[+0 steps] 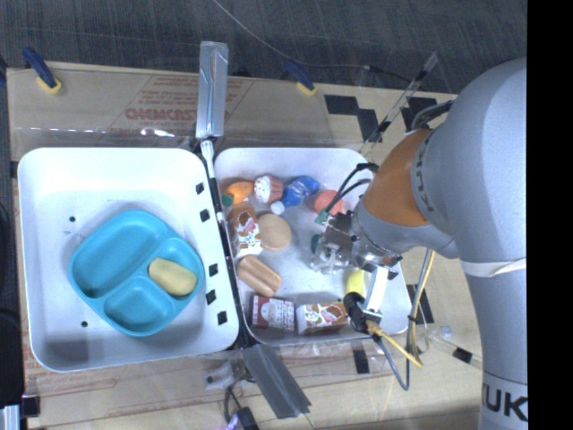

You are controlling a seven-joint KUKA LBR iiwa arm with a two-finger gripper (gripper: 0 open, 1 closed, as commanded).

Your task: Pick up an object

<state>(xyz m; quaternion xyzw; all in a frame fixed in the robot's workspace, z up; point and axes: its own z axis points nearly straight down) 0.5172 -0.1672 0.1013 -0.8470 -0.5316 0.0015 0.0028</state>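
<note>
Claw (329, 251) hangs low inside the right bin (295, 158), at three o'clock from the toy pile; whether it grips anything cannot be told from where I stand. Nothing is seen lifted, so the pick looks not yet done: a grasp and a raise remain. Nearest candidates lie just beside it: a tan bun (274, 232) at nine o'clock, a hot dog (258, 275) at eight, two packets (297, 315) at six, a blue ball (303, 187) and an orange piece (325, 201) at twelve. Well apart, in the left bin (54, 348), a yellow lump (173, 276) rests on a blue tray (107, 258).
</note>
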